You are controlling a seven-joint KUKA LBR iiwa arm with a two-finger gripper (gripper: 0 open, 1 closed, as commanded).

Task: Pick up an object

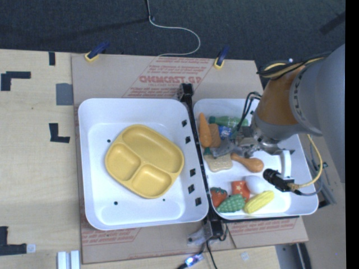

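Corn (259, 202) sits at the near edge of the right bin (303, 209), beside a green piece (231, 204), a red block (240, 188) and a strawberry (217, 195); the likely pick is further in, where the gripper (235, 144) is down among the carrot (206, 132), the biscuit (219, 162) and the drumstick (248, 162), so best to centre on one piece, probably the biscuit, and close square without nudging its neighbours. Arm (291, 102) reaches in from the right with the wrist bent down over the bin's far-left part; can't tell if the gripper is spread or closed, and nothing visibly sits in it. Yellow plate (145, 160) lies in the left bin (92, 150), well apart.
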